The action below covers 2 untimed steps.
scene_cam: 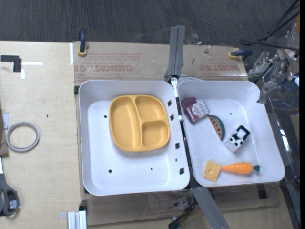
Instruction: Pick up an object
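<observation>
The right bin [267, 128] holds several small objects. A purple packet [195, 109] lies at its back left, with a watermelon slice [217, 126] just in front of it. A black-and-white block [237, 138] sits near the middle. An orange carrot [238, 168] and a yellow cheese wedge [212, 171] lie along the front. A yellow divided plate [139, 123] rests in the left bin [95, 166]. My gripper [270, 80] hangs over the right bin's back right corner, amid cables, apart from every object.
A grey tape ring [21, 136] and scissors [7, 202] lie on the wooden bench to the left. Clamps [82, 42] hold the cardboard behind the bins. A grey bar [176, 51] stands behind the seam between the bins.
</observation>
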Each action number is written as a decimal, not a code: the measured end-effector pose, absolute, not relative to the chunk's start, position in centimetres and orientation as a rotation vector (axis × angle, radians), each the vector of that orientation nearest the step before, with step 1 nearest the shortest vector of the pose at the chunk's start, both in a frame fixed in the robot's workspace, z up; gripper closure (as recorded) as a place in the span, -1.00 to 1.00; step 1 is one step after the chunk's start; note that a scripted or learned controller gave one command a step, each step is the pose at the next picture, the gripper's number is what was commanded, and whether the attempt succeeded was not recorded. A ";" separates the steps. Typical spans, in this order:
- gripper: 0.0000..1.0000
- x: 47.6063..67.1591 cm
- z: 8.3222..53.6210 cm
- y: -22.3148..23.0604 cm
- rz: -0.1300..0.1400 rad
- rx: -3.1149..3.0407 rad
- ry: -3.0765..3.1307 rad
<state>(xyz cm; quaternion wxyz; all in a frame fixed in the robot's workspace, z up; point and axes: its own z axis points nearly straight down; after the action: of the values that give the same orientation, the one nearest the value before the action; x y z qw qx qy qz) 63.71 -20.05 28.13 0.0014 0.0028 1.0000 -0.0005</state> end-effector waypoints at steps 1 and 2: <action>-1.00 61.7 19.9 -20.3 -0.002 0.554 3.090; -1.00 63.9 9.3 -17.6 -0.001 0.989 2.978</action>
<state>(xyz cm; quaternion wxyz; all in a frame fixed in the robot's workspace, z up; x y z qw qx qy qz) 63.89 -17.57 9.28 0.0016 0.3152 0.9490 -0.0004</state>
